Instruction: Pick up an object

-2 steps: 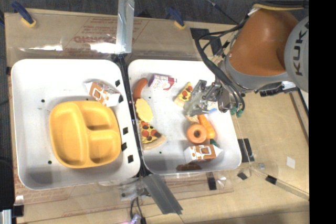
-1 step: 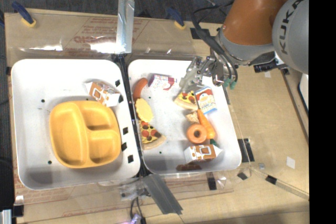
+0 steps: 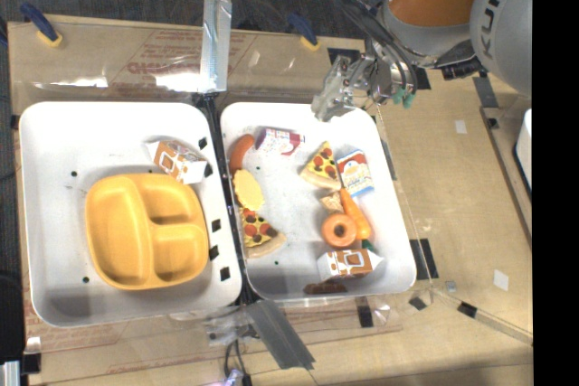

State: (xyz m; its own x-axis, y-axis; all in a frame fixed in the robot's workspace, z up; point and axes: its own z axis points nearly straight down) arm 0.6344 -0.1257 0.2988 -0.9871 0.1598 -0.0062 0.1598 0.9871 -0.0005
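My gripper [image 3: 333,100] hangs over the far rim of the right bin [image 3: 298,276], above its back right corner, with nothing visible between its fingers. Below it in that bin lie several toy foods: a pizza slice [image 3: 320,165], a small carton [image 3: 355,173], a sausage [image 3: 240,151], a purple-and-white packet [image 3: 278,139], a yellow chip [image 3: 247,190], a second pizza slice [image 3: 257,231], a donut [image 3: 340,230], a carrot [image 3: 355,212] and a brown-and-white carton [image 3: 348,262].
The left bin [image 3: 45,140] holds a yellow divided tray [image 3: 145,229] and a small orange-and-white carton [image 3: 176,160]. A clear plastic sheet with a metal clip [image 3: 215,41] stands behind the bins. The arm's cables hang at the upper right.
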